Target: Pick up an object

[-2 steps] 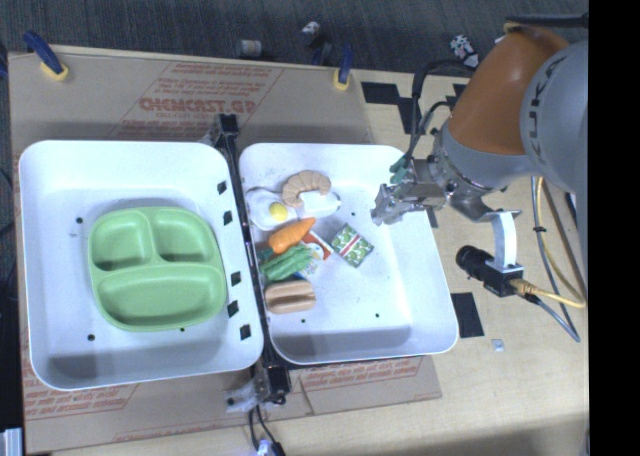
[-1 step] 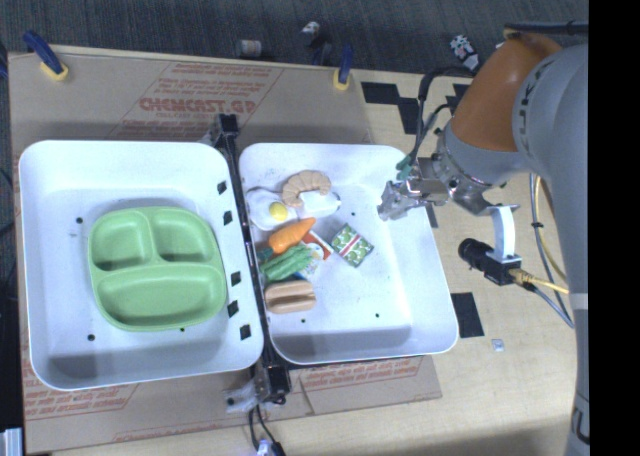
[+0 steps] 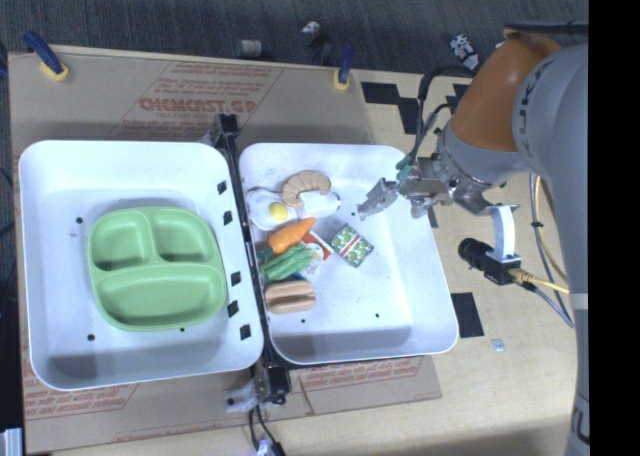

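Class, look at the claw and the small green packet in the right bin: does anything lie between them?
Nothing visible does. The claw hangs over bare bin floor up and right of the green packet; the carrot lies on the packet's far side.

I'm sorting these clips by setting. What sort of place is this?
Probably a robotics lab bench for grasping trials: a KUKA arm reaches over two white bins, toy food such as a carrot lies inside, and clamps pin down the cardboard sheet.

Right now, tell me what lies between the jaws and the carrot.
In the camera view, only bare white bin floor separates the gripper from the carrot; the small green packet sits just below that line.
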`<action>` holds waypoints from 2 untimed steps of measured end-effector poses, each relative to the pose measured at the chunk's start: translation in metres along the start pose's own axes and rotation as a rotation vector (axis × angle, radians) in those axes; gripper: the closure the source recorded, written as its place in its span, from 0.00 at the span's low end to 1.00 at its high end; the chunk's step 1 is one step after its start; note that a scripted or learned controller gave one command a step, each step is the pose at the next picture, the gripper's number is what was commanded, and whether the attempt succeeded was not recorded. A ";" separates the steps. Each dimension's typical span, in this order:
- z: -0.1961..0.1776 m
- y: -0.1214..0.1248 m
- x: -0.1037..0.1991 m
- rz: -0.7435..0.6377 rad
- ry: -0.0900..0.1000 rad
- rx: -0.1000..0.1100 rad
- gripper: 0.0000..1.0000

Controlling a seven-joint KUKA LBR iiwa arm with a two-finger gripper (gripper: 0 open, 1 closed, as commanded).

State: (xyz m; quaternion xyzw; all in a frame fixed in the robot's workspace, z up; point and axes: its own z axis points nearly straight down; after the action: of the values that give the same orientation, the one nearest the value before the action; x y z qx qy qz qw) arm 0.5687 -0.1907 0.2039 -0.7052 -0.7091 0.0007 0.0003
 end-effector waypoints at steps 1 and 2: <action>0.112 -0.093 -0.006 -0.001 0.002 0.003 0.00; 0.102 -0.092 -0.007 -0.006 0.000 0.002 1.00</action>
State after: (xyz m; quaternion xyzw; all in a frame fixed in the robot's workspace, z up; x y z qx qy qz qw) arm 0.4771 -0.1977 0.1020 -0.7029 -0.7113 0.0014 0.0008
